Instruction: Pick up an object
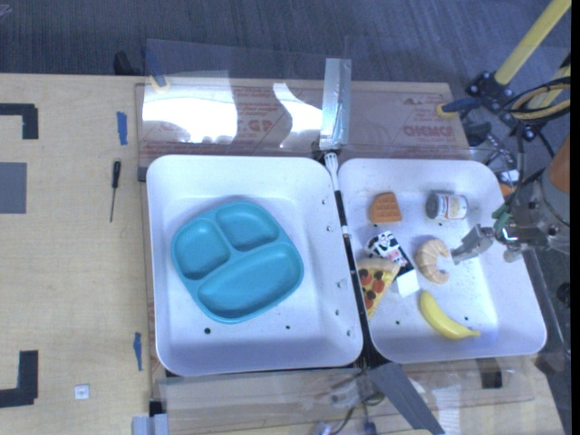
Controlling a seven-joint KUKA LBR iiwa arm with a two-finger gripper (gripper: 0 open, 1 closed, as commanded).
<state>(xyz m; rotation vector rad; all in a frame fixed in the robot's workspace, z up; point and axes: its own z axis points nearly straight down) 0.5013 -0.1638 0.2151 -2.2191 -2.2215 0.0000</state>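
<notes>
1. I count two white bins on the worktop (63, 243): the left bin (172, 343) and the right bin (521, 320), side by side.
2. One blue divided plate (237, 259) lies in the left bin, with three compartments, nothing in them.
3. In the right bin I count one banana (444, 317) near the front, one croissant (433, 259) mid-bin, one orange wedge (385, 207) and one small can (448, 206) toward the back, one pizza slice (374, 279) and one black-and-white toy (384, 244) by the divider, and one small white block (408, 284).
4. My hand (471, 243) sits over the right bin, just right of the croissant. Its fingers look parted and nothing is between them.
5. I judge the croissant the nearest target. To grasp well, I would centre over its middle, straddle its narrow width, descend until the fingers flank it, then close, staying clear of the white block and banana.
</notes>
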